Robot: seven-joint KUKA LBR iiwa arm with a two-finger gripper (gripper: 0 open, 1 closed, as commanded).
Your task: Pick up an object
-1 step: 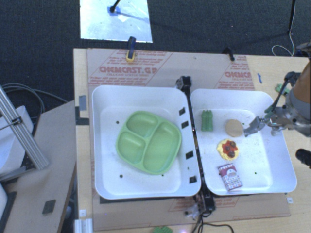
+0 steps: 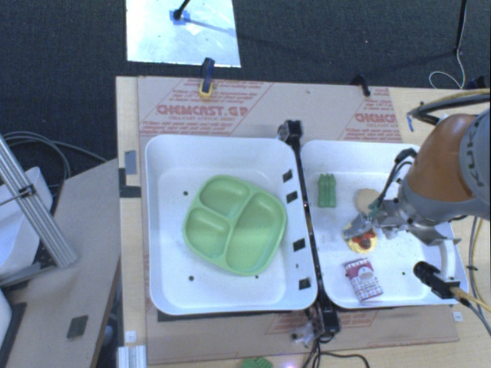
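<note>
The right bin [image 2: 430, 171] holds several small things. A ribbed green block [image 2: 327, 190] lies near its left wall, and a pale tan round piece [image 2: 367, 200] lies just right of it. A red and yellow item [image 2: 362, 243] sits in the middle. A red and white packet [image 2: 363, 280] lies near the front edge. My gripper [image 2: 360, 229] hangs directly over the red and yellow item, partly covering it, with the arm [image 2: 445, 167] reaching in from the right.
The left bin [image 2: 165, 205] carries a green divided plate [image 2: 235, 225]. A black divider strip [image 2: 298, 205] runs between the two bins. The tan piece and the packet lie close to my gripper on either side.
</note>
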